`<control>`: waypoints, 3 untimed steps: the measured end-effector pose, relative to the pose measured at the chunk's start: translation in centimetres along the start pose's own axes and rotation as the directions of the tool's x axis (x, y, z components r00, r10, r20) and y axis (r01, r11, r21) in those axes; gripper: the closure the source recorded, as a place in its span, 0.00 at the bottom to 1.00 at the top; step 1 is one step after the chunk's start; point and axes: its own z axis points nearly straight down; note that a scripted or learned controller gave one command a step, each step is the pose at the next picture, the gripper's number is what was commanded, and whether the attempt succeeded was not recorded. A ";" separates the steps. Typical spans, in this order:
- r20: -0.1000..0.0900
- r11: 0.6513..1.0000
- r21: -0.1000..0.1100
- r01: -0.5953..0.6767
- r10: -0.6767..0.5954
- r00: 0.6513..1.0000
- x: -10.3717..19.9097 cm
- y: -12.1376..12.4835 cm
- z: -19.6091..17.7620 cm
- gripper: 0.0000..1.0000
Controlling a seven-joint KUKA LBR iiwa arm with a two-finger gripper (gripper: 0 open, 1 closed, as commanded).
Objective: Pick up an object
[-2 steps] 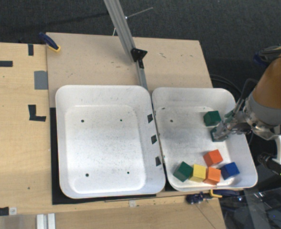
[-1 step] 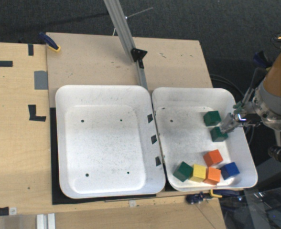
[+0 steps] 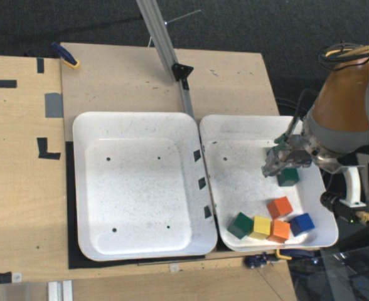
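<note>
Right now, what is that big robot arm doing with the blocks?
The robot arm's gripper is down in the right bin, right by a dark green block. Whether it has hold of it is hard to tell. More blocks sit near the bin's front: green, yellow, two orange and blue.

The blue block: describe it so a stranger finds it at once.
Look in the right-hand white bin, at the cluster of blocks in its near corner. The blue block sits at the cluster's right end, beside an orange block, and is the only blue one.
</note>
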 end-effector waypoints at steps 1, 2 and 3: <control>0.000 1.000 0.001 -0.001 0.001 1.000 4.7 0.6 1.3 1.00; 0.000 1.000 0.001 0.001 -0.001 1.000 11.1 0.2 1.9 1.00; 0.000 1.000 0.001 0.001 -0.001 1.000 16.2 0.5 1.6 1.00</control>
